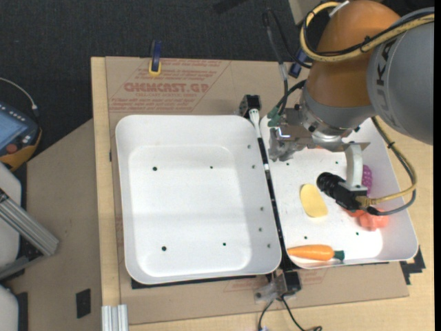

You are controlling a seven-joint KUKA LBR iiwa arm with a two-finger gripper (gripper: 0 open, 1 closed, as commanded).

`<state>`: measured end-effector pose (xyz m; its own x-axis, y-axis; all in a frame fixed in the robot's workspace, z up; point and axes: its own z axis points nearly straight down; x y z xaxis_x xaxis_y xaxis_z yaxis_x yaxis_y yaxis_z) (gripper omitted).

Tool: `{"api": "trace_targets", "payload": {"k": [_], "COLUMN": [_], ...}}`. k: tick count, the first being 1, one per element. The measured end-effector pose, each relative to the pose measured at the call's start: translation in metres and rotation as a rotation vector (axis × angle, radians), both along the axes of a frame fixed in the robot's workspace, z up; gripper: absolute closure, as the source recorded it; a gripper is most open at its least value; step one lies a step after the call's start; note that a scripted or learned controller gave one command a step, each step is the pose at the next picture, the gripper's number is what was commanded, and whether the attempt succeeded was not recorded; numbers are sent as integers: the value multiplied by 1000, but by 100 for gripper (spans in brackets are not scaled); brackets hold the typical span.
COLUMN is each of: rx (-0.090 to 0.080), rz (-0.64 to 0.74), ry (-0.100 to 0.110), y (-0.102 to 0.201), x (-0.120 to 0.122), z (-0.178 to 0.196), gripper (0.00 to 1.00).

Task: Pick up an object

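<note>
1. The gripper [281, 147] hangs over the far-left corner of the right bin [386, 248], right next to the wall it shares with the left bin [186, 198]. From this angle the wrist blocks the view, so I honestly can't tell how far open it is, and I can't see anything gripped in it.
2. All the pickable stuff is in the right bin. A pale yellow piece [313, 202] lies about mid-bin, a bit nearer the camera than the gripper and not touching it.
3. A toy carrot [313, 253] lies on its side along the near rim, orange body with the green end pointing right.
4. A pinkish-red lump [373, 220] sits toward the right side, and a small purple thing [367, 178] is just beyond it. Both are partly hidden by the arm, so I can't tell what they are.
5. The left bin's white floor has a few small dark dots.
6. Both bins rest on a cardboard sheet [165, 81] with red print.
</note>
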<state>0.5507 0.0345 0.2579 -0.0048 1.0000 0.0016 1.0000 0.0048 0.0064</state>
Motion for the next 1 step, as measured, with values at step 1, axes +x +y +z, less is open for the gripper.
{"api": "trace_targets", "payload": {"k": [1], "rx": [1], "rz": [0], "ry": [-5], "y": [23], "x": [-13], "z": [89], "gripper": [100]}}
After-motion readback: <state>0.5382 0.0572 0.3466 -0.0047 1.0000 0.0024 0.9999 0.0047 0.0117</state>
